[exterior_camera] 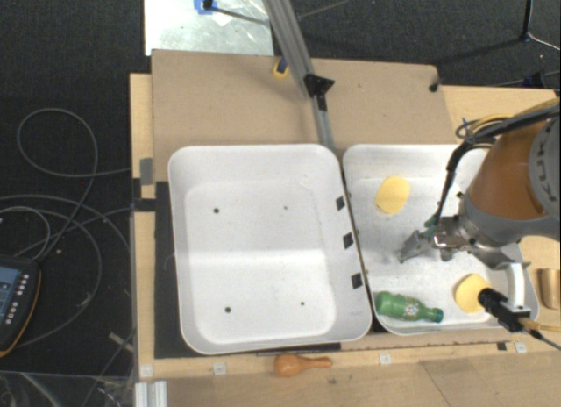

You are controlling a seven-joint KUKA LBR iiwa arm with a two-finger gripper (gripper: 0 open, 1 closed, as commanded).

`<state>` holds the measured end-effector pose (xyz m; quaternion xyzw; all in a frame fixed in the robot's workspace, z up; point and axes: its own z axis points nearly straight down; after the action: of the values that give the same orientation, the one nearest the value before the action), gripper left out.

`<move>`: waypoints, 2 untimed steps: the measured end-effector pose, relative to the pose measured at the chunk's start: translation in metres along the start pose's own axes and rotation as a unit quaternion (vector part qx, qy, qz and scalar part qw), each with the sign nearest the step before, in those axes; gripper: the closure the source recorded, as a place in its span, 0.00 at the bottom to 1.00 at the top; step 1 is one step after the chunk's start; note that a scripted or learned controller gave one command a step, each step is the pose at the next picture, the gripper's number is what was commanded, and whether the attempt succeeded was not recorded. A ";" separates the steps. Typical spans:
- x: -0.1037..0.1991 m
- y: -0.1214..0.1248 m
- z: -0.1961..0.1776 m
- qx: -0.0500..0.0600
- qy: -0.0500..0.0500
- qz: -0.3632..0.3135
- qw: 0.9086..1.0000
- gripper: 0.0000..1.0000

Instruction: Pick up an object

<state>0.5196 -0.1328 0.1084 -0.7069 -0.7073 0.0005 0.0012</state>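
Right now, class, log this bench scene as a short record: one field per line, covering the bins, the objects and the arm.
left bin: white, shallow, no objects seen in it
right bin: white, holds three objects
yellow disc: upper part of right bin
green bottle: lying on its side at the near edge of right bin
yellow ball: near right corner, beside the arm
gripper: over the right bin's middle, between disc and bottle, nothing seen between its fingers
orange object: on the bench, outside the bins
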 end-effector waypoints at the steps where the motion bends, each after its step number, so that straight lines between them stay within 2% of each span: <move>1: 0.000 0.000 0.019 -0.001 0.000 0.000 1.000 0.00; 2: 0.000 0.001 0.007 -0.002 0.000 0.000 1.000 1.00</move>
<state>0.5208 -0.1330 0.1014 -0.7067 -0.7075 -0.0009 -0.0008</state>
